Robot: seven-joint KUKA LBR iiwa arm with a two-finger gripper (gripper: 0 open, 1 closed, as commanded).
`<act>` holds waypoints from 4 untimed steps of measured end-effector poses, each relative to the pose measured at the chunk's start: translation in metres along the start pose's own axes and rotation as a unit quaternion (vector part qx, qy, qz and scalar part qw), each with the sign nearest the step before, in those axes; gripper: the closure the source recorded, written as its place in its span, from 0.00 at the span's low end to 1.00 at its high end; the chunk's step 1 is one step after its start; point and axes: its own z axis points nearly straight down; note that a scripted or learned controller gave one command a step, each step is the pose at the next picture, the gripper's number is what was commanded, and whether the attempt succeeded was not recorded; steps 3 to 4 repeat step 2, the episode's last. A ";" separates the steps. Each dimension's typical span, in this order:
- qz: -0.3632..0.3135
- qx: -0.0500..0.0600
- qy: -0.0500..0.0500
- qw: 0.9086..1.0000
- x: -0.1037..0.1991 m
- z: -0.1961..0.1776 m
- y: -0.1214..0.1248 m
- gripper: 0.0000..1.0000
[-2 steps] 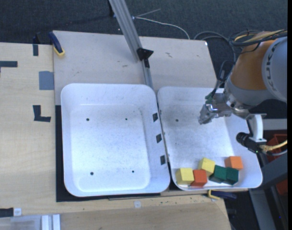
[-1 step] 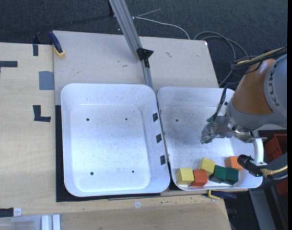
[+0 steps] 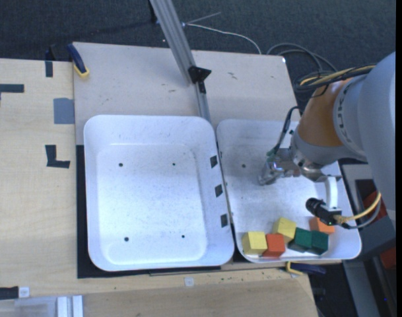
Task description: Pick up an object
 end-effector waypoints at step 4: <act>0.004 0.005 0.000 1.000 -0.037 -0.038 -0.006 1.00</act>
